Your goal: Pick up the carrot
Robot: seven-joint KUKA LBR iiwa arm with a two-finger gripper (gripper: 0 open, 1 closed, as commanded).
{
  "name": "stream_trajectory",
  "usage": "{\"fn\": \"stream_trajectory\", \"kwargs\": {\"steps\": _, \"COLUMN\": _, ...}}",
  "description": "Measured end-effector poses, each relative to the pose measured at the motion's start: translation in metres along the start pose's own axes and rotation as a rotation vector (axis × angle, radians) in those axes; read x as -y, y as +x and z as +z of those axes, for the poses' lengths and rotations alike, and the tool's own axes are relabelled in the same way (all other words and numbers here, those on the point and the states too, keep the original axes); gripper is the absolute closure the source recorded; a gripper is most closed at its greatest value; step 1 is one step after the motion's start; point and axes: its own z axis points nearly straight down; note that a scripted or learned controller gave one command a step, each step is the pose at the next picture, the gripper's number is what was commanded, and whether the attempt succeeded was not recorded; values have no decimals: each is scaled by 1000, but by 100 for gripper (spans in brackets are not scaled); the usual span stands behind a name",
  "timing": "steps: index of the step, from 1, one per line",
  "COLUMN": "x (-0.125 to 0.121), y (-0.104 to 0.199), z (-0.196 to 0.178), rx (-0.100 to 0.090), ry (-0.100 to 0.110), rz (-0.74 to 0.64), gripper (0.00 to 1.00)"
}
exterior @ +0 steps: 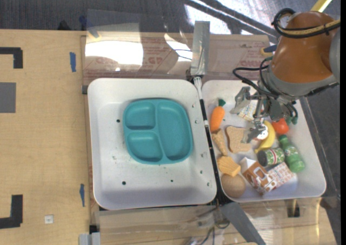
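The carrot [217,118], orange with a green top, lies near the left wall of the right bin [316,169], top end pointing away from me. My gripper [258,125] hangs over the middle of that bin, right of the carrot and apart from it, its fingers pointing down above a bread slice [237,139] and a banana [267,136]. The fingers stand apart and nothing shows between them.
The right bin also holds a tomato [280,126], a green can [270,157], a green bottle [292,159], a red-and-white carton [266,177], a cheese wedge [229,166] and a potato [234,185]. The left bin [102,173] bears a teal divided plate [158,130].
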Motion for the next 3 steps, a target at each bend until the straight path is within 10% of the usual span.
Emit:
{"fn": "stream_trajectory", "kwargs": {"steps": 1, "x": 15, "y": 4, "z": 86, "rx": -4, "ry": -1, "rz": -162, "gripper": 0}}
{"fn": "stream_trajectory", "kwargs": {"steps": 2, "x": 14, "y": 2, "z": 74, "rx": 4, "ry": -1, "rz": -163, "gripper": 100}}
{"fn": "stream_trajectory", "kwargs": {"steps": 3, "x": -57, "y": 1, "z": -44, "rx": 6, "ry": 0, "rz": -230, "gripper": 100}}
